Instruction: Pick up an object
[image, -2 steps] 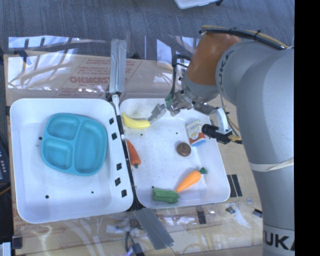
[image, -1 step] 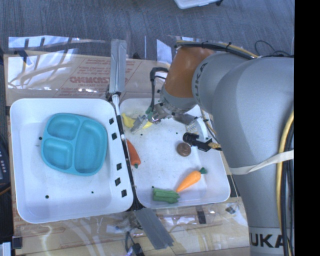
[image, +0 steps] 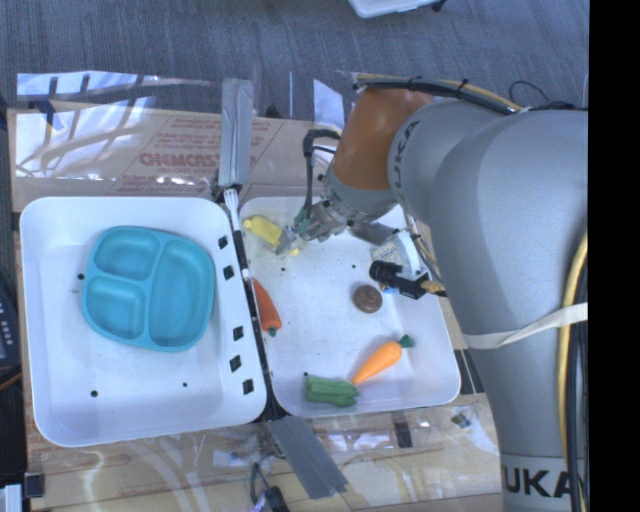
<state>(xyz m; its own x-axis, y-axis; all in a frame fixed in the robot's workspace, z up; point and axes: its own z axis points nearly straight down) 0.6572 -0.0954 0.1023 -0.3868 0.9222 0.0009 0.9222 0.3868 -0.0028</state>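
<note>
- One grey two-finger gripper (image: 293, 238) is low over the far left part of the right one of two shallow white plastic bins (image: 335, 335). Whether it is spread or pressed together, I cannot tell.
- One yellow curved toy piece (image: 262, 230) lies just left of the gripper, very close to its tip. If they touch is not clear.
- Two orange toy carrots: one plain orange carrot (image: 266, 308) lies below the gripper and a little left, along the bin wall. One orange carrot with green top (image: 378, 362) lies well below and right of it.
- One brown round flat piece (image: 368, 298) lies to the lower right, near the gripper.
- One green long toy vegetable (image: 331, 391) lies far below the gripper, at the near wall.
- One light blue divided plastic plate (image: 150, 288) lies well left of the gripper, in the left white bin (image: 60, 390).
</note>
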